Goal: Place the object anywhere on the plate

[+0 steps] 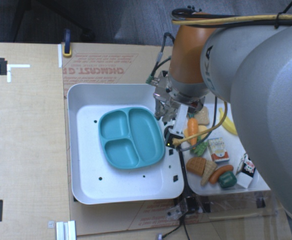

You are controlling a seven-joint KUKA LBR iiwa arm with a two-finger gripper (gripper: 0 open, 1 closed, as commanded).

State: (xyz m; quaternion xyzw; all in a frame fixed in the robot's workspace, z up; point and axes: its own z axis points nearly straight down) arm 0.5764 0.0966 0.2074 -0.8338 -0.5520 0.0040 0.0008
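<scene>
The tool (175, 115) hangs over the wall between the two bins, low by the plate's (131, 138) right rim; whether it is apart or together I cannot tell. The likely object, a carrot (192, 129), lies in the right bin (251, 184) just beside it. Best to come down square, grip across the carrot, lift clear of the wall, then release over a compartment. Count: one plate, three compartments; two bins; roughly eight toy foods.

Bright, even light; soft focus
</scene>
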